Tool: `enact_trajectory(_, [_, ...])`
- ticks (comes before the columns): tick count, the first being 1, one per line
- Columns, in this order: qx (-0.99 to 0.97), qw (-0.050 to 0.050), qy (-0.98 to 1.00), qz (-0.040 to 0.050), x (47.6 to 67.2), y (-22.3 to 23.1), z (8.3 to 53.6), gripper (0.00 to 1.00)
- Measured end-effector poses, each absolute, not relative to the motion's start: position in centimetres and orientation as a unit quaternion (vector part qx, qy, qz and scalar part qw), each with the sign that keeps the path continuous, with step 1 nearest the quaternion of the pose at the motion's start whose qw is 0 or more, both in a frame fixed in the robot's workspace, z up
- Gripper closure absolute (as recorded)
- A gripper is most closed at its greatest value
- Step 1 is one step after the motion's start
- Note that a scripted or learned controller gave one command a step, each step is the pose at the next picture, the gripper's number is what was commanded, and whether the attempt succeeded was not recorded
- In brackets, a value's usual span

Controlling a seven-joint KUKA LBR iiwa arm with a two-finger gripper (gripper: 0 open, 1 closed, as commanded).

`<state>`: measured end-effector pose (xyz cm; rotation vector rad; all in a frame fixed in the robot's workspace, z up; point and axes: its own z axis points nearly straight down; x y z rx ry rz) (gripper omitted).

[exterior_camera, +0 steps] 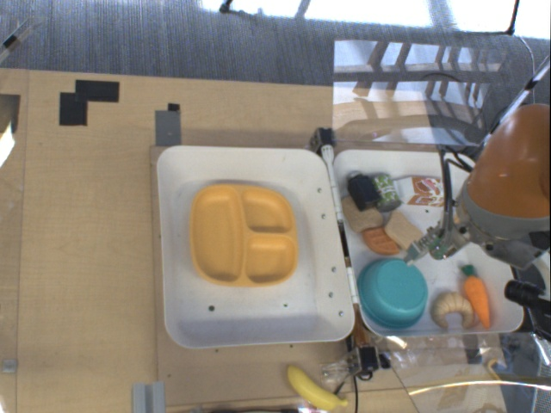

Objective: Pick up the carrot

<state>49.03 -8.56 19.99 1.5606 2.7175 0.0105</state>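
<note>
carrot (476, 300): lay near-right in right bin (508, 323), touching croissant (453, 308). fingers (428, 249): far-left of it, state could not be told. risk: croissant snagged instead.

The table (86, 256) is pale wood, marked with black squares (86, 100) near its far edge. Both bins are white; the left bin (185, 308) carries a yellow-orange divided plate (244, 234). In the right bin (516, 317) sit a teal bowl (393, 292), an orange carrot (476, 298) with a green top, a beige, cream-tipped piece (453, 308), a tan block (403, 229) and a dark, green-labelled item (374, 190). A yellow banana (314, 390) lies on the table's near edge. The arm (512, 183) is orange above grey.
</note>
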Motion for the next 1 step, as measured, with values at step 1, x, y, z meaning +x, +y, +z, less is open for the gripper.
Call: enact_trajectory(1, [0.497,0.008,0.868,0.0040,49.27,-8.68,21.11,1.00])
